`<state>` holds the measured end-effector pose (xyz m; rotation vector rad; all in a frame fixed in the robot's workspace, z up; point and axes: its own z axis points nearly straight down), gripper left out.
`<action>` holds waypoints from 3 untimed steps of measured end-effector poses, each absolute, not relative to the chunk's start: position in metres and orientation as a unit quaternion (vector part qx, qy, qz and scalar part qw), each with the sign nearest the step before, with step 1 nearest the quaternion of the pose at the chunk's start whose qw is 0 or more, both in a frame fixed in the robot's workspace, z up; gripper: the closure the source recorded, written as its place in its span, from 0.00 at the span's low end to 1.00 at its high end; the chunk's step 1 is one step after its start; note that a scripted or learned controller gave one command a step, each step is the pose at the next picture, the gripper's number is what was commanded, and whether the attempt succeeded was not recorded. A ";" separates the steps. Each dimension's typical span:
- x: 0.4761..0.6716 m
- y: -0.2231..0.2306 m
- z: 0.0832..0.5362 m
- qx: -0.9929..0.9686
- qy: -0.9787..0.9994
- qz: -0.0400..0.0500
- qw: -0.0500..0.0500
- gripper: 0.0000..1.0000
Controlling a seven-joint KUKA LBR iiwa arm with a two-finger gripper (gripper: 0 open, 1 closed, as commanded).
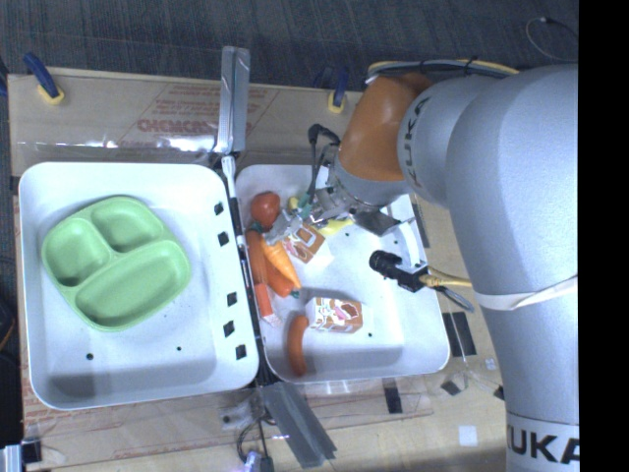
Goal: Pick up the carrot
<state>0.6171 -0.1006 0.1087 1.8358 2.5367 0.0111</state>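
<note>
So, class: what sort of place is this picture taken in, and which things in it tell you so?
Probably a robotics lab bench set up for pick-and-place trials. A grey KUKA arm reaches over two white bins; one holds a green divided plate, the other toy food such as a carrot.

Grey KUKA arm with an orange wrist band

The arm (511,224) is a fat, smooth, silver-grey tube; black "UKA" lettering sits at its lower end, the rounded orange band (378,131) sits at its upper-left end, and thin black cables loop just left of that band.
</note>
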 end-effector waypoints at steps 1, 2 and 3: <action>0.567 -0.097 0.101 0.534 0.845 0.001 0.002 0.00; 0.569 -0.102 0.114 0.535 0.845 0.001 0.008 1.00; 0.594 -0.058 0.192 0.564 0.826 -0.001 -0.001 1.00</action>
